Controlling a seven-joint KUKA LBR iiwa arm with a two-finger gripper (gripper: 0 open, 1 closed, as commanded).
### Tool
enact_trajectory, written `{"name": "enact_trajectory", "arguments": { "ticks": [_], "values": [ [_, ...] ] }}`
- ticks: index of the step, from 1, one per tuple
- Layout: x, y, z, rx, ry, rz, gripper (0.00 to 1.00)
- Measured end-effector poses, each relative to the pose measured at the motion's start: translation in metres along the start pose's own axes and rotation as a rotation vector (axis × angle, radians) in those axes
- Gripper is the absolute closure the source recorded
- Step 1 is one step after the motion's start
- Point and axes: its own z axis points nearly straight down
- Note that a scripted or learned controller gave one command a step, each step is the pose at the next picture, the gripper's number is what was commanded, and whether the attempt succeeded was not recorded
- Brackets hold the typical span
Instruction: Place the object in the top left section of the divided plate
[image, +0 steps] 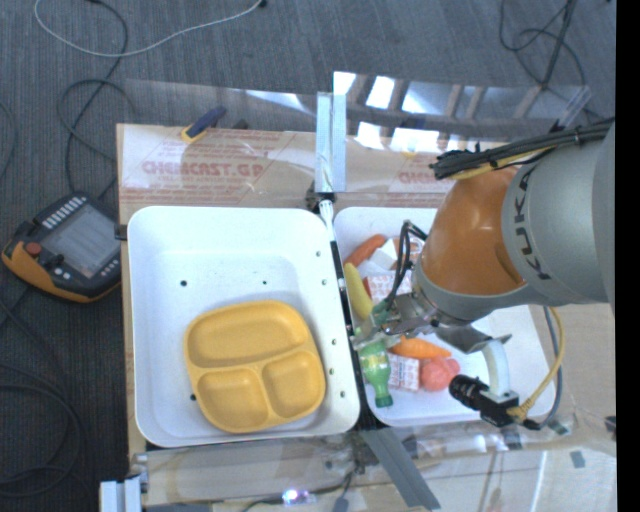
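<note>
Plate (256, 364): yellow, three sections, at 6 o'clock in left bin (170, 250), bare floor around. Right bin (525, 335): crowded toy food under arm (500, 235). Hand (400, 318): grip cannot be told.

A robotics lab: an industrial arm (520, 240) reaches over two white bins (160, 300) on a cardboard-lined bench (200, 170). A teach pendant (65, 248) lies at nine o'clock on grey carpet (150, 70), cables (110, 35) trailing at eleven.

arm (500, 240) bent low, pincer (392, 318) pointing down
</note>
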Motion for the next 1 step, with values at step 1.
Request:
{"name": "enact_trajectory", "arguments": {
  "ticks": [1],
  "values": [
    [0.0668, 0.012, -0.0002, -0.002, 0.004, -0.562, 1.0]
  ]
}}
